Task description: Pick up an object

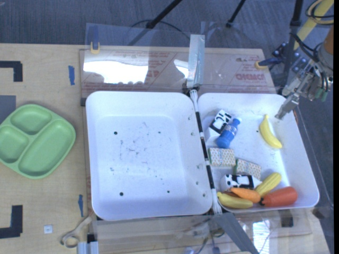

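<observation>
I see the gripper (287, 109) over the right bin's (310, 165) far right edge. Nearest object: a yellow banana (269, 132), lying flat just below-left of it, apart. Further left, a blue bottle (228, 134) touching a black-and-white cow toy (221, 122). Well below: two speckled sponge blocks (221, 156), second cow toy (239, 181), orange carrot (246, 194), two more bananas (268, 183), red-orange pepper (280, 196), all bunched at the near edge.

- You'll find red print on the clear panel (249, 73) behind the right bin, too blurred and seemingly reversed to read.
- Faint red marks on the left panel (137, 70) are likewise illegible.
</observation>
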